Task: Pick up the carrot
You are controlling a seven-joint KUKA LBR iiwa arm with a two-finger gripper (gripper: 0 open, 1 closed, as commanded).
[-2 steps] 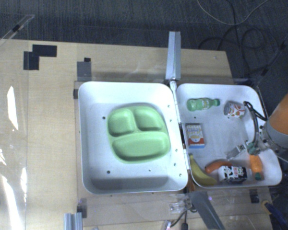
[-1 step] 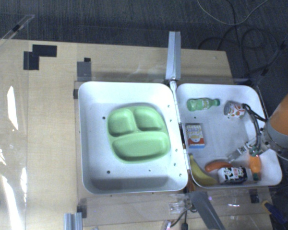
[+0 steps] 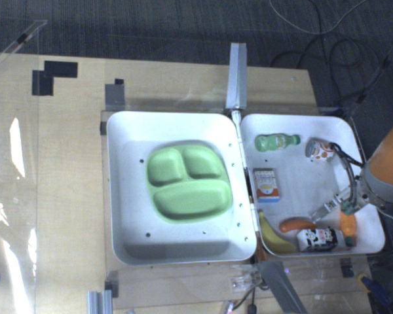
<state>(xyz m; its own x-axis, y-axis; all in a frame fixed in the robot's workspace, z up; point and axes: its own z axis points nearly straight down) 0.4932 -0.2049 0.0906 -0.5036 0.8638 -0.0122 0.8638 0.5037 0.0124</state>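
The pale wood-grain table [image 3: 65, 195] carries two shallow white bins with rounded corners, set side by side. The left bin [image 3: 128, 237] holds a smooth green plastic tray [image 3: 188, 180] with three moulded compartments, upside-down or right-way up I cannot tell.

In the right bin [image 3: 295, 188] the carrot [image 3: 348, 224], a short orange stub, lies at about 4 o'clock, close to the bin's right wall. The claw [image 3: 340, 205] sits just at the carrot's upper end, at its 11 o'clock, with thin metallic fingers and a dark cable looping up from it; whether it is spread or pressed together I cannot tell, and the carrot does not visibly sit between the fingers. The arm's orange band [image 3: 388, 157] rises at 3 o'clock.

Around the bin: a green bottle [image 3: 276, 142] lying on its side at 12 o'clock, a crumpled printed packet [image 3: 320, 150] at 1 o'clock, a small flat box [image 3: 266, 184] near the left wall, a curved yellow banana [image 3: 274, 238] at 7 o'clock, a glossy reddish sausage shape [image 3: 296, 225] beside it, and a black-and-white carton [image 3: 316, 239] at 6 o'clock, just left of the carrot.
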